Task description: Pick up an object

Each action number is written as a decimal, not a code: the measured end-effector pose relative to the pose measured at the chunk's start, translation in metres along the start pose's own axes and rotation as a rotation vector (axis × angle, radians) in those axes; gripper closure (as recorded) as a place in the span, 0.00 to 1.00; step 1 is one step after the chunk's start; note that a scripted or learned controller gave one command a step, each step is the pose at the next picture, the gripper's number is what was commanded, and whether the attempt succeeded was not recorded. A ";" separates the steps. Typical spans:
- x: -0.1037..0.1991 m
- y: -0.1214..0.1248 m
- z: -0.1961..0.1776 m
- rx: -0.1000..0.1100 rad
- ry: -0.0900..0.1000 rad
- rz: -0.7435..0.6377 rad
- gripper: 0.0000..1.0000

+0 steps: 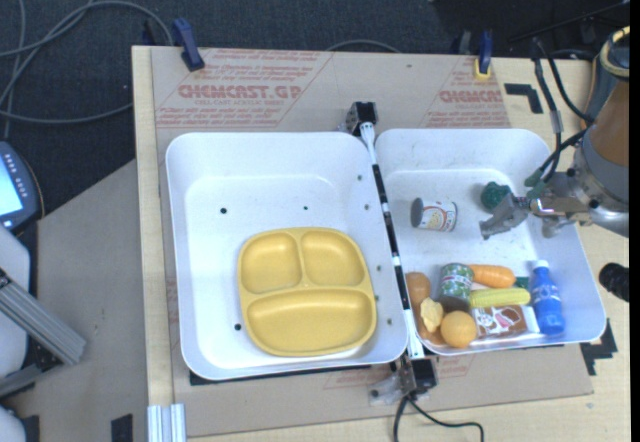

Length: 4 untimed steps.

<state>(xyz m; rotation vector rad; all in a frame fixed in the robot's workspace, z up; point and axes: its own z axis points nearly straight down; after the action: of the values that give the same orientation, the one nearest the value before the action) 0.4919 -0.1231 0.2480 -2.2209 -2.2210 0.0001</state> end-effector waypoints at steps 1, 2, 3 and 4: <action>-0.067 0.077 0.118 -0.002 -0.004 0.002 0.00; -0.078 0.170 0.165 -0.006 -0.002 -0.004 0.00; -0.072 0.137 0.163 0.003 0.001 0.001 0.00; -0.072 0.139 0.152 -0.003 -0.001 0.001 1.00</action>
<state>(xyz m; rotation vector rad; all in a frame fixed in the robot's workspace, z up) 0.6305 -0.1951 0.0958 -2.2236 -2.2222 -0.0012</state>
